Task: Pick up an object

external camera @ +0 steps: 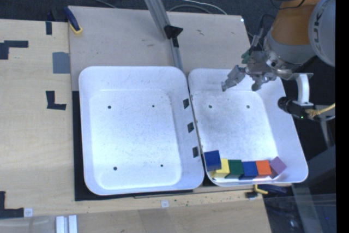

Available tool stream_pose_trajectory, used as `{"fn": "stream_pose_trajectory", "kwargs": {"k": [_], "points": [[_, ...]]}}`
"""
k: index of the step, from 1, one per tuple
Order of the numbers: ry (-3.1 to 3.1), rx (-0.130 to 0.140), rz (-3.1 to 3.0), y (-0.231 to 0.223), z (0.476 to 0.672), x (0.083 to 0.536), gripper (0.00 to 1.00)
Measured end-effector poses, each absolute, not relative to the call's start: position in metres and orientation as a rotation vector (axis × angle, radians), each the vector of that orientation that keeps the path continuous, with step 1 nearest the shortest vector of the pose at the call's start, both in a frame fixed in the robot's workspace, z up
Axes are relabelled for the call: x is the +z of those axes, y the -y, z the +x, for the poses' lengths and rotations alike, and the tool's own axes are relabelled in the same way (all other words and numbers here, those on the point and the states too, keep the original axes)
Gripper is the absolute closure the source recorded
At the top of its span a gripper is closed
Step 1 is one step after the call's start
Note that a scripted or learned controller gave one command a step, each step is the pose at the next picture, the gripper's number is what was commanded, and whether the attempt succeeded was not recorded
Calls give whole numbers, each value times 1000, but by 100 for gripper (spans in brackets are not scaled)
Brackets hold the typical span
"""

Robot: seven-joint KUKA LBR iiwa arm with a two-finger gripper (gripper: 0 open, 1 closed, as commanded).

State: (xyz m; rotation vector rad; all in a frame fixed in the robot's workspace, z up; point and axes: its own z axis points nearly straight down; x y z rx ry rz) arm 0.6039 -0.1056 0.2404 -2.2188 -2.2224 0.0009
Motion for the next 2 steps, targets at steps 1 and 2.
{"fn": "stream_pose_trajectory", "kwargs": {"k": [1, 2], "points": [[2223, 6, -2210, 43, 579, 189, 0], [2228, 1, -2207, -37, 561, 191, 0]]}}
